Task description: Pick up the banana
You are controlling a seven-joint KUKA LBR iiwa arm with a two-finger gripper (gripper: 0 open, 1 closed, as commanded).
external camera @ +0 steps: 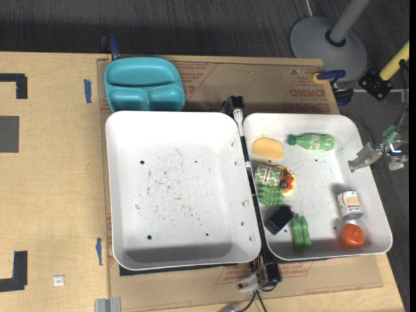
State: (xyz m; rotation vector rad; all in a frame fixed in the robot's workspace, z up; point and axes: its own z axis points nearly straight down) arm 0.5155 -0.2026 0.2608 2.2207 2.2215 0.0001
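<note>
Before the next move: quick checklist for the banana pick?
1. Banana located, in the upper-left corner of the right bin: ok.
2. Banana top uncovered: ok.
3. Room around it: not ok, green bottle close on its right, vegetable packet right below it.
4. Gripper over banana: not ok, it sits by the bin's right rim.
5. Packet touching banana: cannot tell.

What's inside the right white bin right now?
The right white bin holds a yellow rounded item, green bottle, colourful packet, black block, green ridged piece, small jar, orange piece.
</note>
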